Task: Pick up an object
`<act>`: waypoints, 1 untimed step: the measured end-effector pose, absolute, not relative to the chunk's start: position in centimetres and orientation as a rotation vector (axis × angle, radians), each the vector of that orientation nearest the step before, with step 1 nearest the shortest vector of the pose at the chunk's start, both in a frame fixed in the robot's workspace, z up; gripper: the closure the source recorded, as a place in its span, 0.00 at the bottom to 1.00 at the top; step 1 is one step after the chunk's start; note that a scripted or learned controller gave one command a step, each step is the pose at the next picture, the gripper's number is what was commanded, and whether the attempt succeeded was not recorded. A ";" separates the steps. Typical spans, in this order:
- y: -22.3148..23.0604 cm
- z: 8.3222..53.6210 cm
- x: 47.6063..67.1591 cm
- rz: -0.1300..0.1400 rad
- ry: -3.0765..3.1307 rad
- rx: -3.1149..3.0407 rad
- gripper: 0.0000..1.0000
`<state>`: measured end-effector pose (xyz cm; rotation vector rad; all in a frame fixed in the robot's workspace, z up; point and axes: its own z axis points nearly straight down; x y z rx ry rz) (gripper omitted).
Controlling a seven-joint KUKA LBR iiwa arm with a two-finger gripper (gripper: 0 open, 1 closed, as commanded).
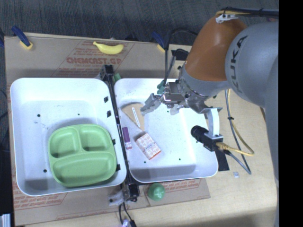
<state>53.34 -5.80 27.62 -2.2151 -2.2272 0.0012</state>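
Right white bin (pixel 189 169): small box (pixel 148 145), long axis diagonal, upper-left to lower-right.

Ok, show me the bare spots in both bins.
Left bin: bare floor behind the green tray. Right bin: bare front right, beside the small box. Crowded at its back left, where the gripper hangs.

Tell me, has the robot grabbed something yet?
Not yet. Done: the arm has reached over the right bin, and its gripper hangs above the bin floor. In hand: nothing that I can see between its fingers. Left: going down to something, maybe the small patterned box or the tan wedge, and lifting it.
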 end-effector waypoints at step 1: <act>-0.7 29.8 53.0 -0.002 -2.230 -2.215 0.00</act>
